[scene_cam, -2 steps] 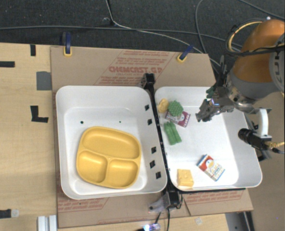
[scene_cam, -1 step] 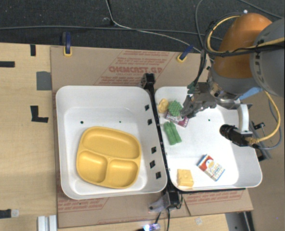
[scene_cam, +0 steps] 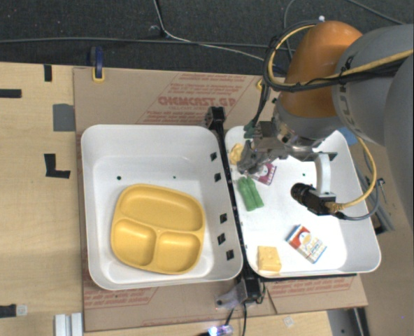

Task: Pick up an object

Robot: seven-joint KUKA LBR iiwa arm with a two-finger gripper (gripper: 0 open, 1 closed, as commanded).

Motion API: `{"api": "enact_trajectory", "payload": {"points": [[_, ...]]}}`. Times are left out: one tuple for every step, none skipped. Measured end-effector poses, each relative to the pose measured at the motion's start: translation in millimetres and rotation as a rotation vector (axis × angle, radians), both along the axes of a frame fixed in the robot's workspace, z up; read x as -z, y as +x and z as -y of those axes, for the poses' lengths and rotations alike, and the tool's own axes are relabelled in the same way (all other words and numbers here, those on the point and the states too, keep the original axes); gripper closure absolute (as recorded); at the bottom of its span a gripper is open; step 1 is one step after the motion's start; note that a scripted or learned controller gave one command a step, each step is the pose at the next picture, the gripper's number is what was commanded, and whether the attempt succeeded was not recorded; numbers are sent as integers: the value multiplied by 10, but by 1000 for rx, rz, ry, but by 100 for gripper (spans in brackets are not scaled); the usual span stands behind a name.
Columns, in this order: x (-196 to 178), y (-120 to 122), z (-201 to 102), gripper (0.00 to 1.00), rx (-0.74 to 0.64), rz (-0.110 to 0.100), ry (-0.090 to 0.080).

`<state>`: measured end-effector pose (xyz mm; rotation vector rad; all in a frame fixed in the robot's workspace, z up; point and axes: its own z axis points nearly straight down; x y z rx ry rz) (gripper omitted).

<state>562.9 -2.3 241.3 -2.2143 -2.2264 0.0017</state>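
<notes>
My gripper [scene_cam: 252, 161] hangs over the far left part of the right bin [scene_cam: 354, 257], its tips just above a green oblong piece [scene_cam: 250, 194] that lies flat on the bin floor. A purple packet [scene_cam: 269, 173] sits beside the fingers, partly hidden by them. A bit of something yellow [scene_cam: 236, 150] peeks out behind the gripper near the bin's left wall. Nearer the front lie a tan sponge-like square [scene_cam: 268, 258] and a small red, white and blue box [scene_cam: 305, 243].
The left bin [scene_cam: 98, 145] holds a yellow three-section plate [scene_cam: 158, 228]. A black divider clip strip [scene_cam: 224, 187] runs between the bins. The arm's orange band [scene_cam: 319, 61] and grey body [scene_cam: 382, 68] overhang the right bin's far side, with a black cable connector [scene_cam: 312, 198] hanging over the bin.
</notes>
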Motion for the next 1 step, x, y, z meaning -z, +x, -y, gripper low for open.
{"api": "enact_trajectory", "payload": {"points": [[90, 189, -596, 100, -2, 1, 0]]}}
